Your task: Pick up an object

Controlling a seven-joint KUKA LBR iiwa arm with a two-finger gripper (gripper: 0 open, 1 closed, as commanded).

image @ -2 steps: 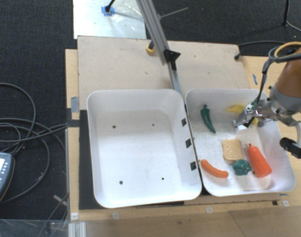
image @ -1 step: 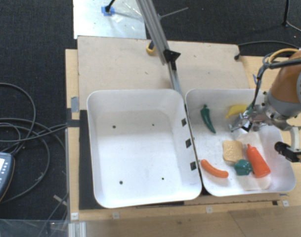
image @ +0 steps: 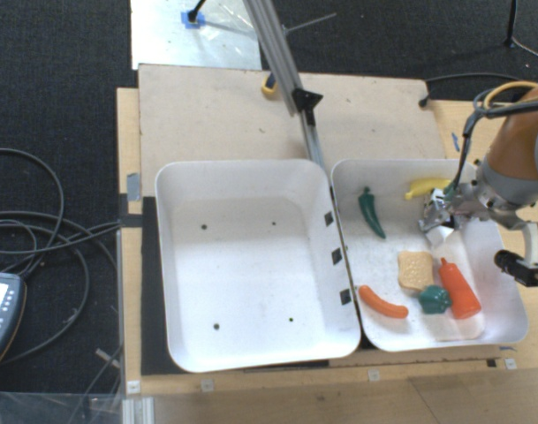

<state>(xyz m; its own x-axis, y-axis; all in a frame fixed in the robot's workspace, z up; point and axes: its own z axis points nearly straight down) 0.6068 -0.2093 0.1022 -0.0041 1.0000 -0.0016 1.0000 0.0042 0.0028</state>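
The right bin (image: 514, 323) holds several items. A dark green pepper (image: 371, 212) lies at its left, and a yellow banana (image: 427, 186) lies near its far wall. A tan slice of toast (image: 415, 269) sits mid-bin, with an orange-red bottle (image: 461, 291) and a small green broccoli piece (image: 434, 299) in front of it. An orange sausage shape (image: 382, 302) rests near the front left. My gripper (image: 436, 216) hangs low over the bin, just in front of the banana and behind the toast. It points toward the bin floor.
The left bin (image: 176, 263) stands beside the right one, sharing a middle wall with black markers. A grey metal pole (image: 282, 51) slants in from the top toward the bins. Cables and a tablet lie on the dark floor at left.
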